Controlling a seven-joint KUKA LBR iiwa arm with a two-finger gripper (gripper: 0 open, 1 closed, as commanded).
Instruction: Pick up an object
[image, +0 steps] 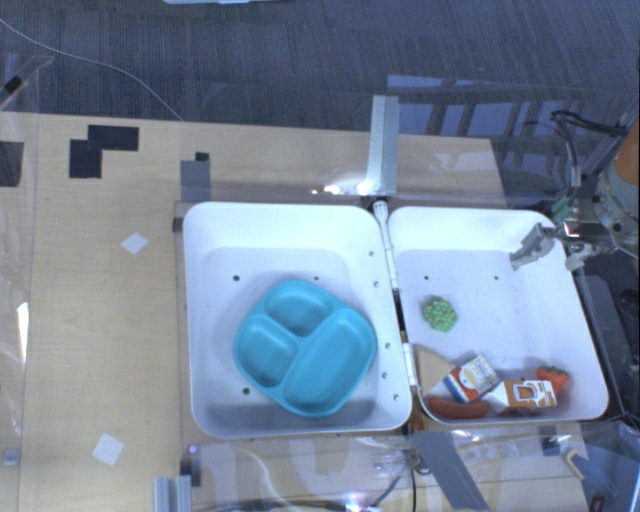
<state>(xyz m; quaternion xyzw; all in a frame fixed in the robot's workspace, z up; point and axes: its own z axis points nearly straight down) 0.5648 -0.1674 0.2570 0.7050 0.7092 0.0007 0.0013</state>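
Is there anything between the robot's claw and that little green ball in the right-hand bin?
Nothing visible. The gripper hangs over the right bin's far right corner, and bare white floor lies between it and the green ball.

One camera sits high above the bench (90, 330) and looks down at a slant. It sees both white bins: the left bin (210, 250) and the right bin (480, 235). It is far enough back to show floor (250, 60) behind the bench.
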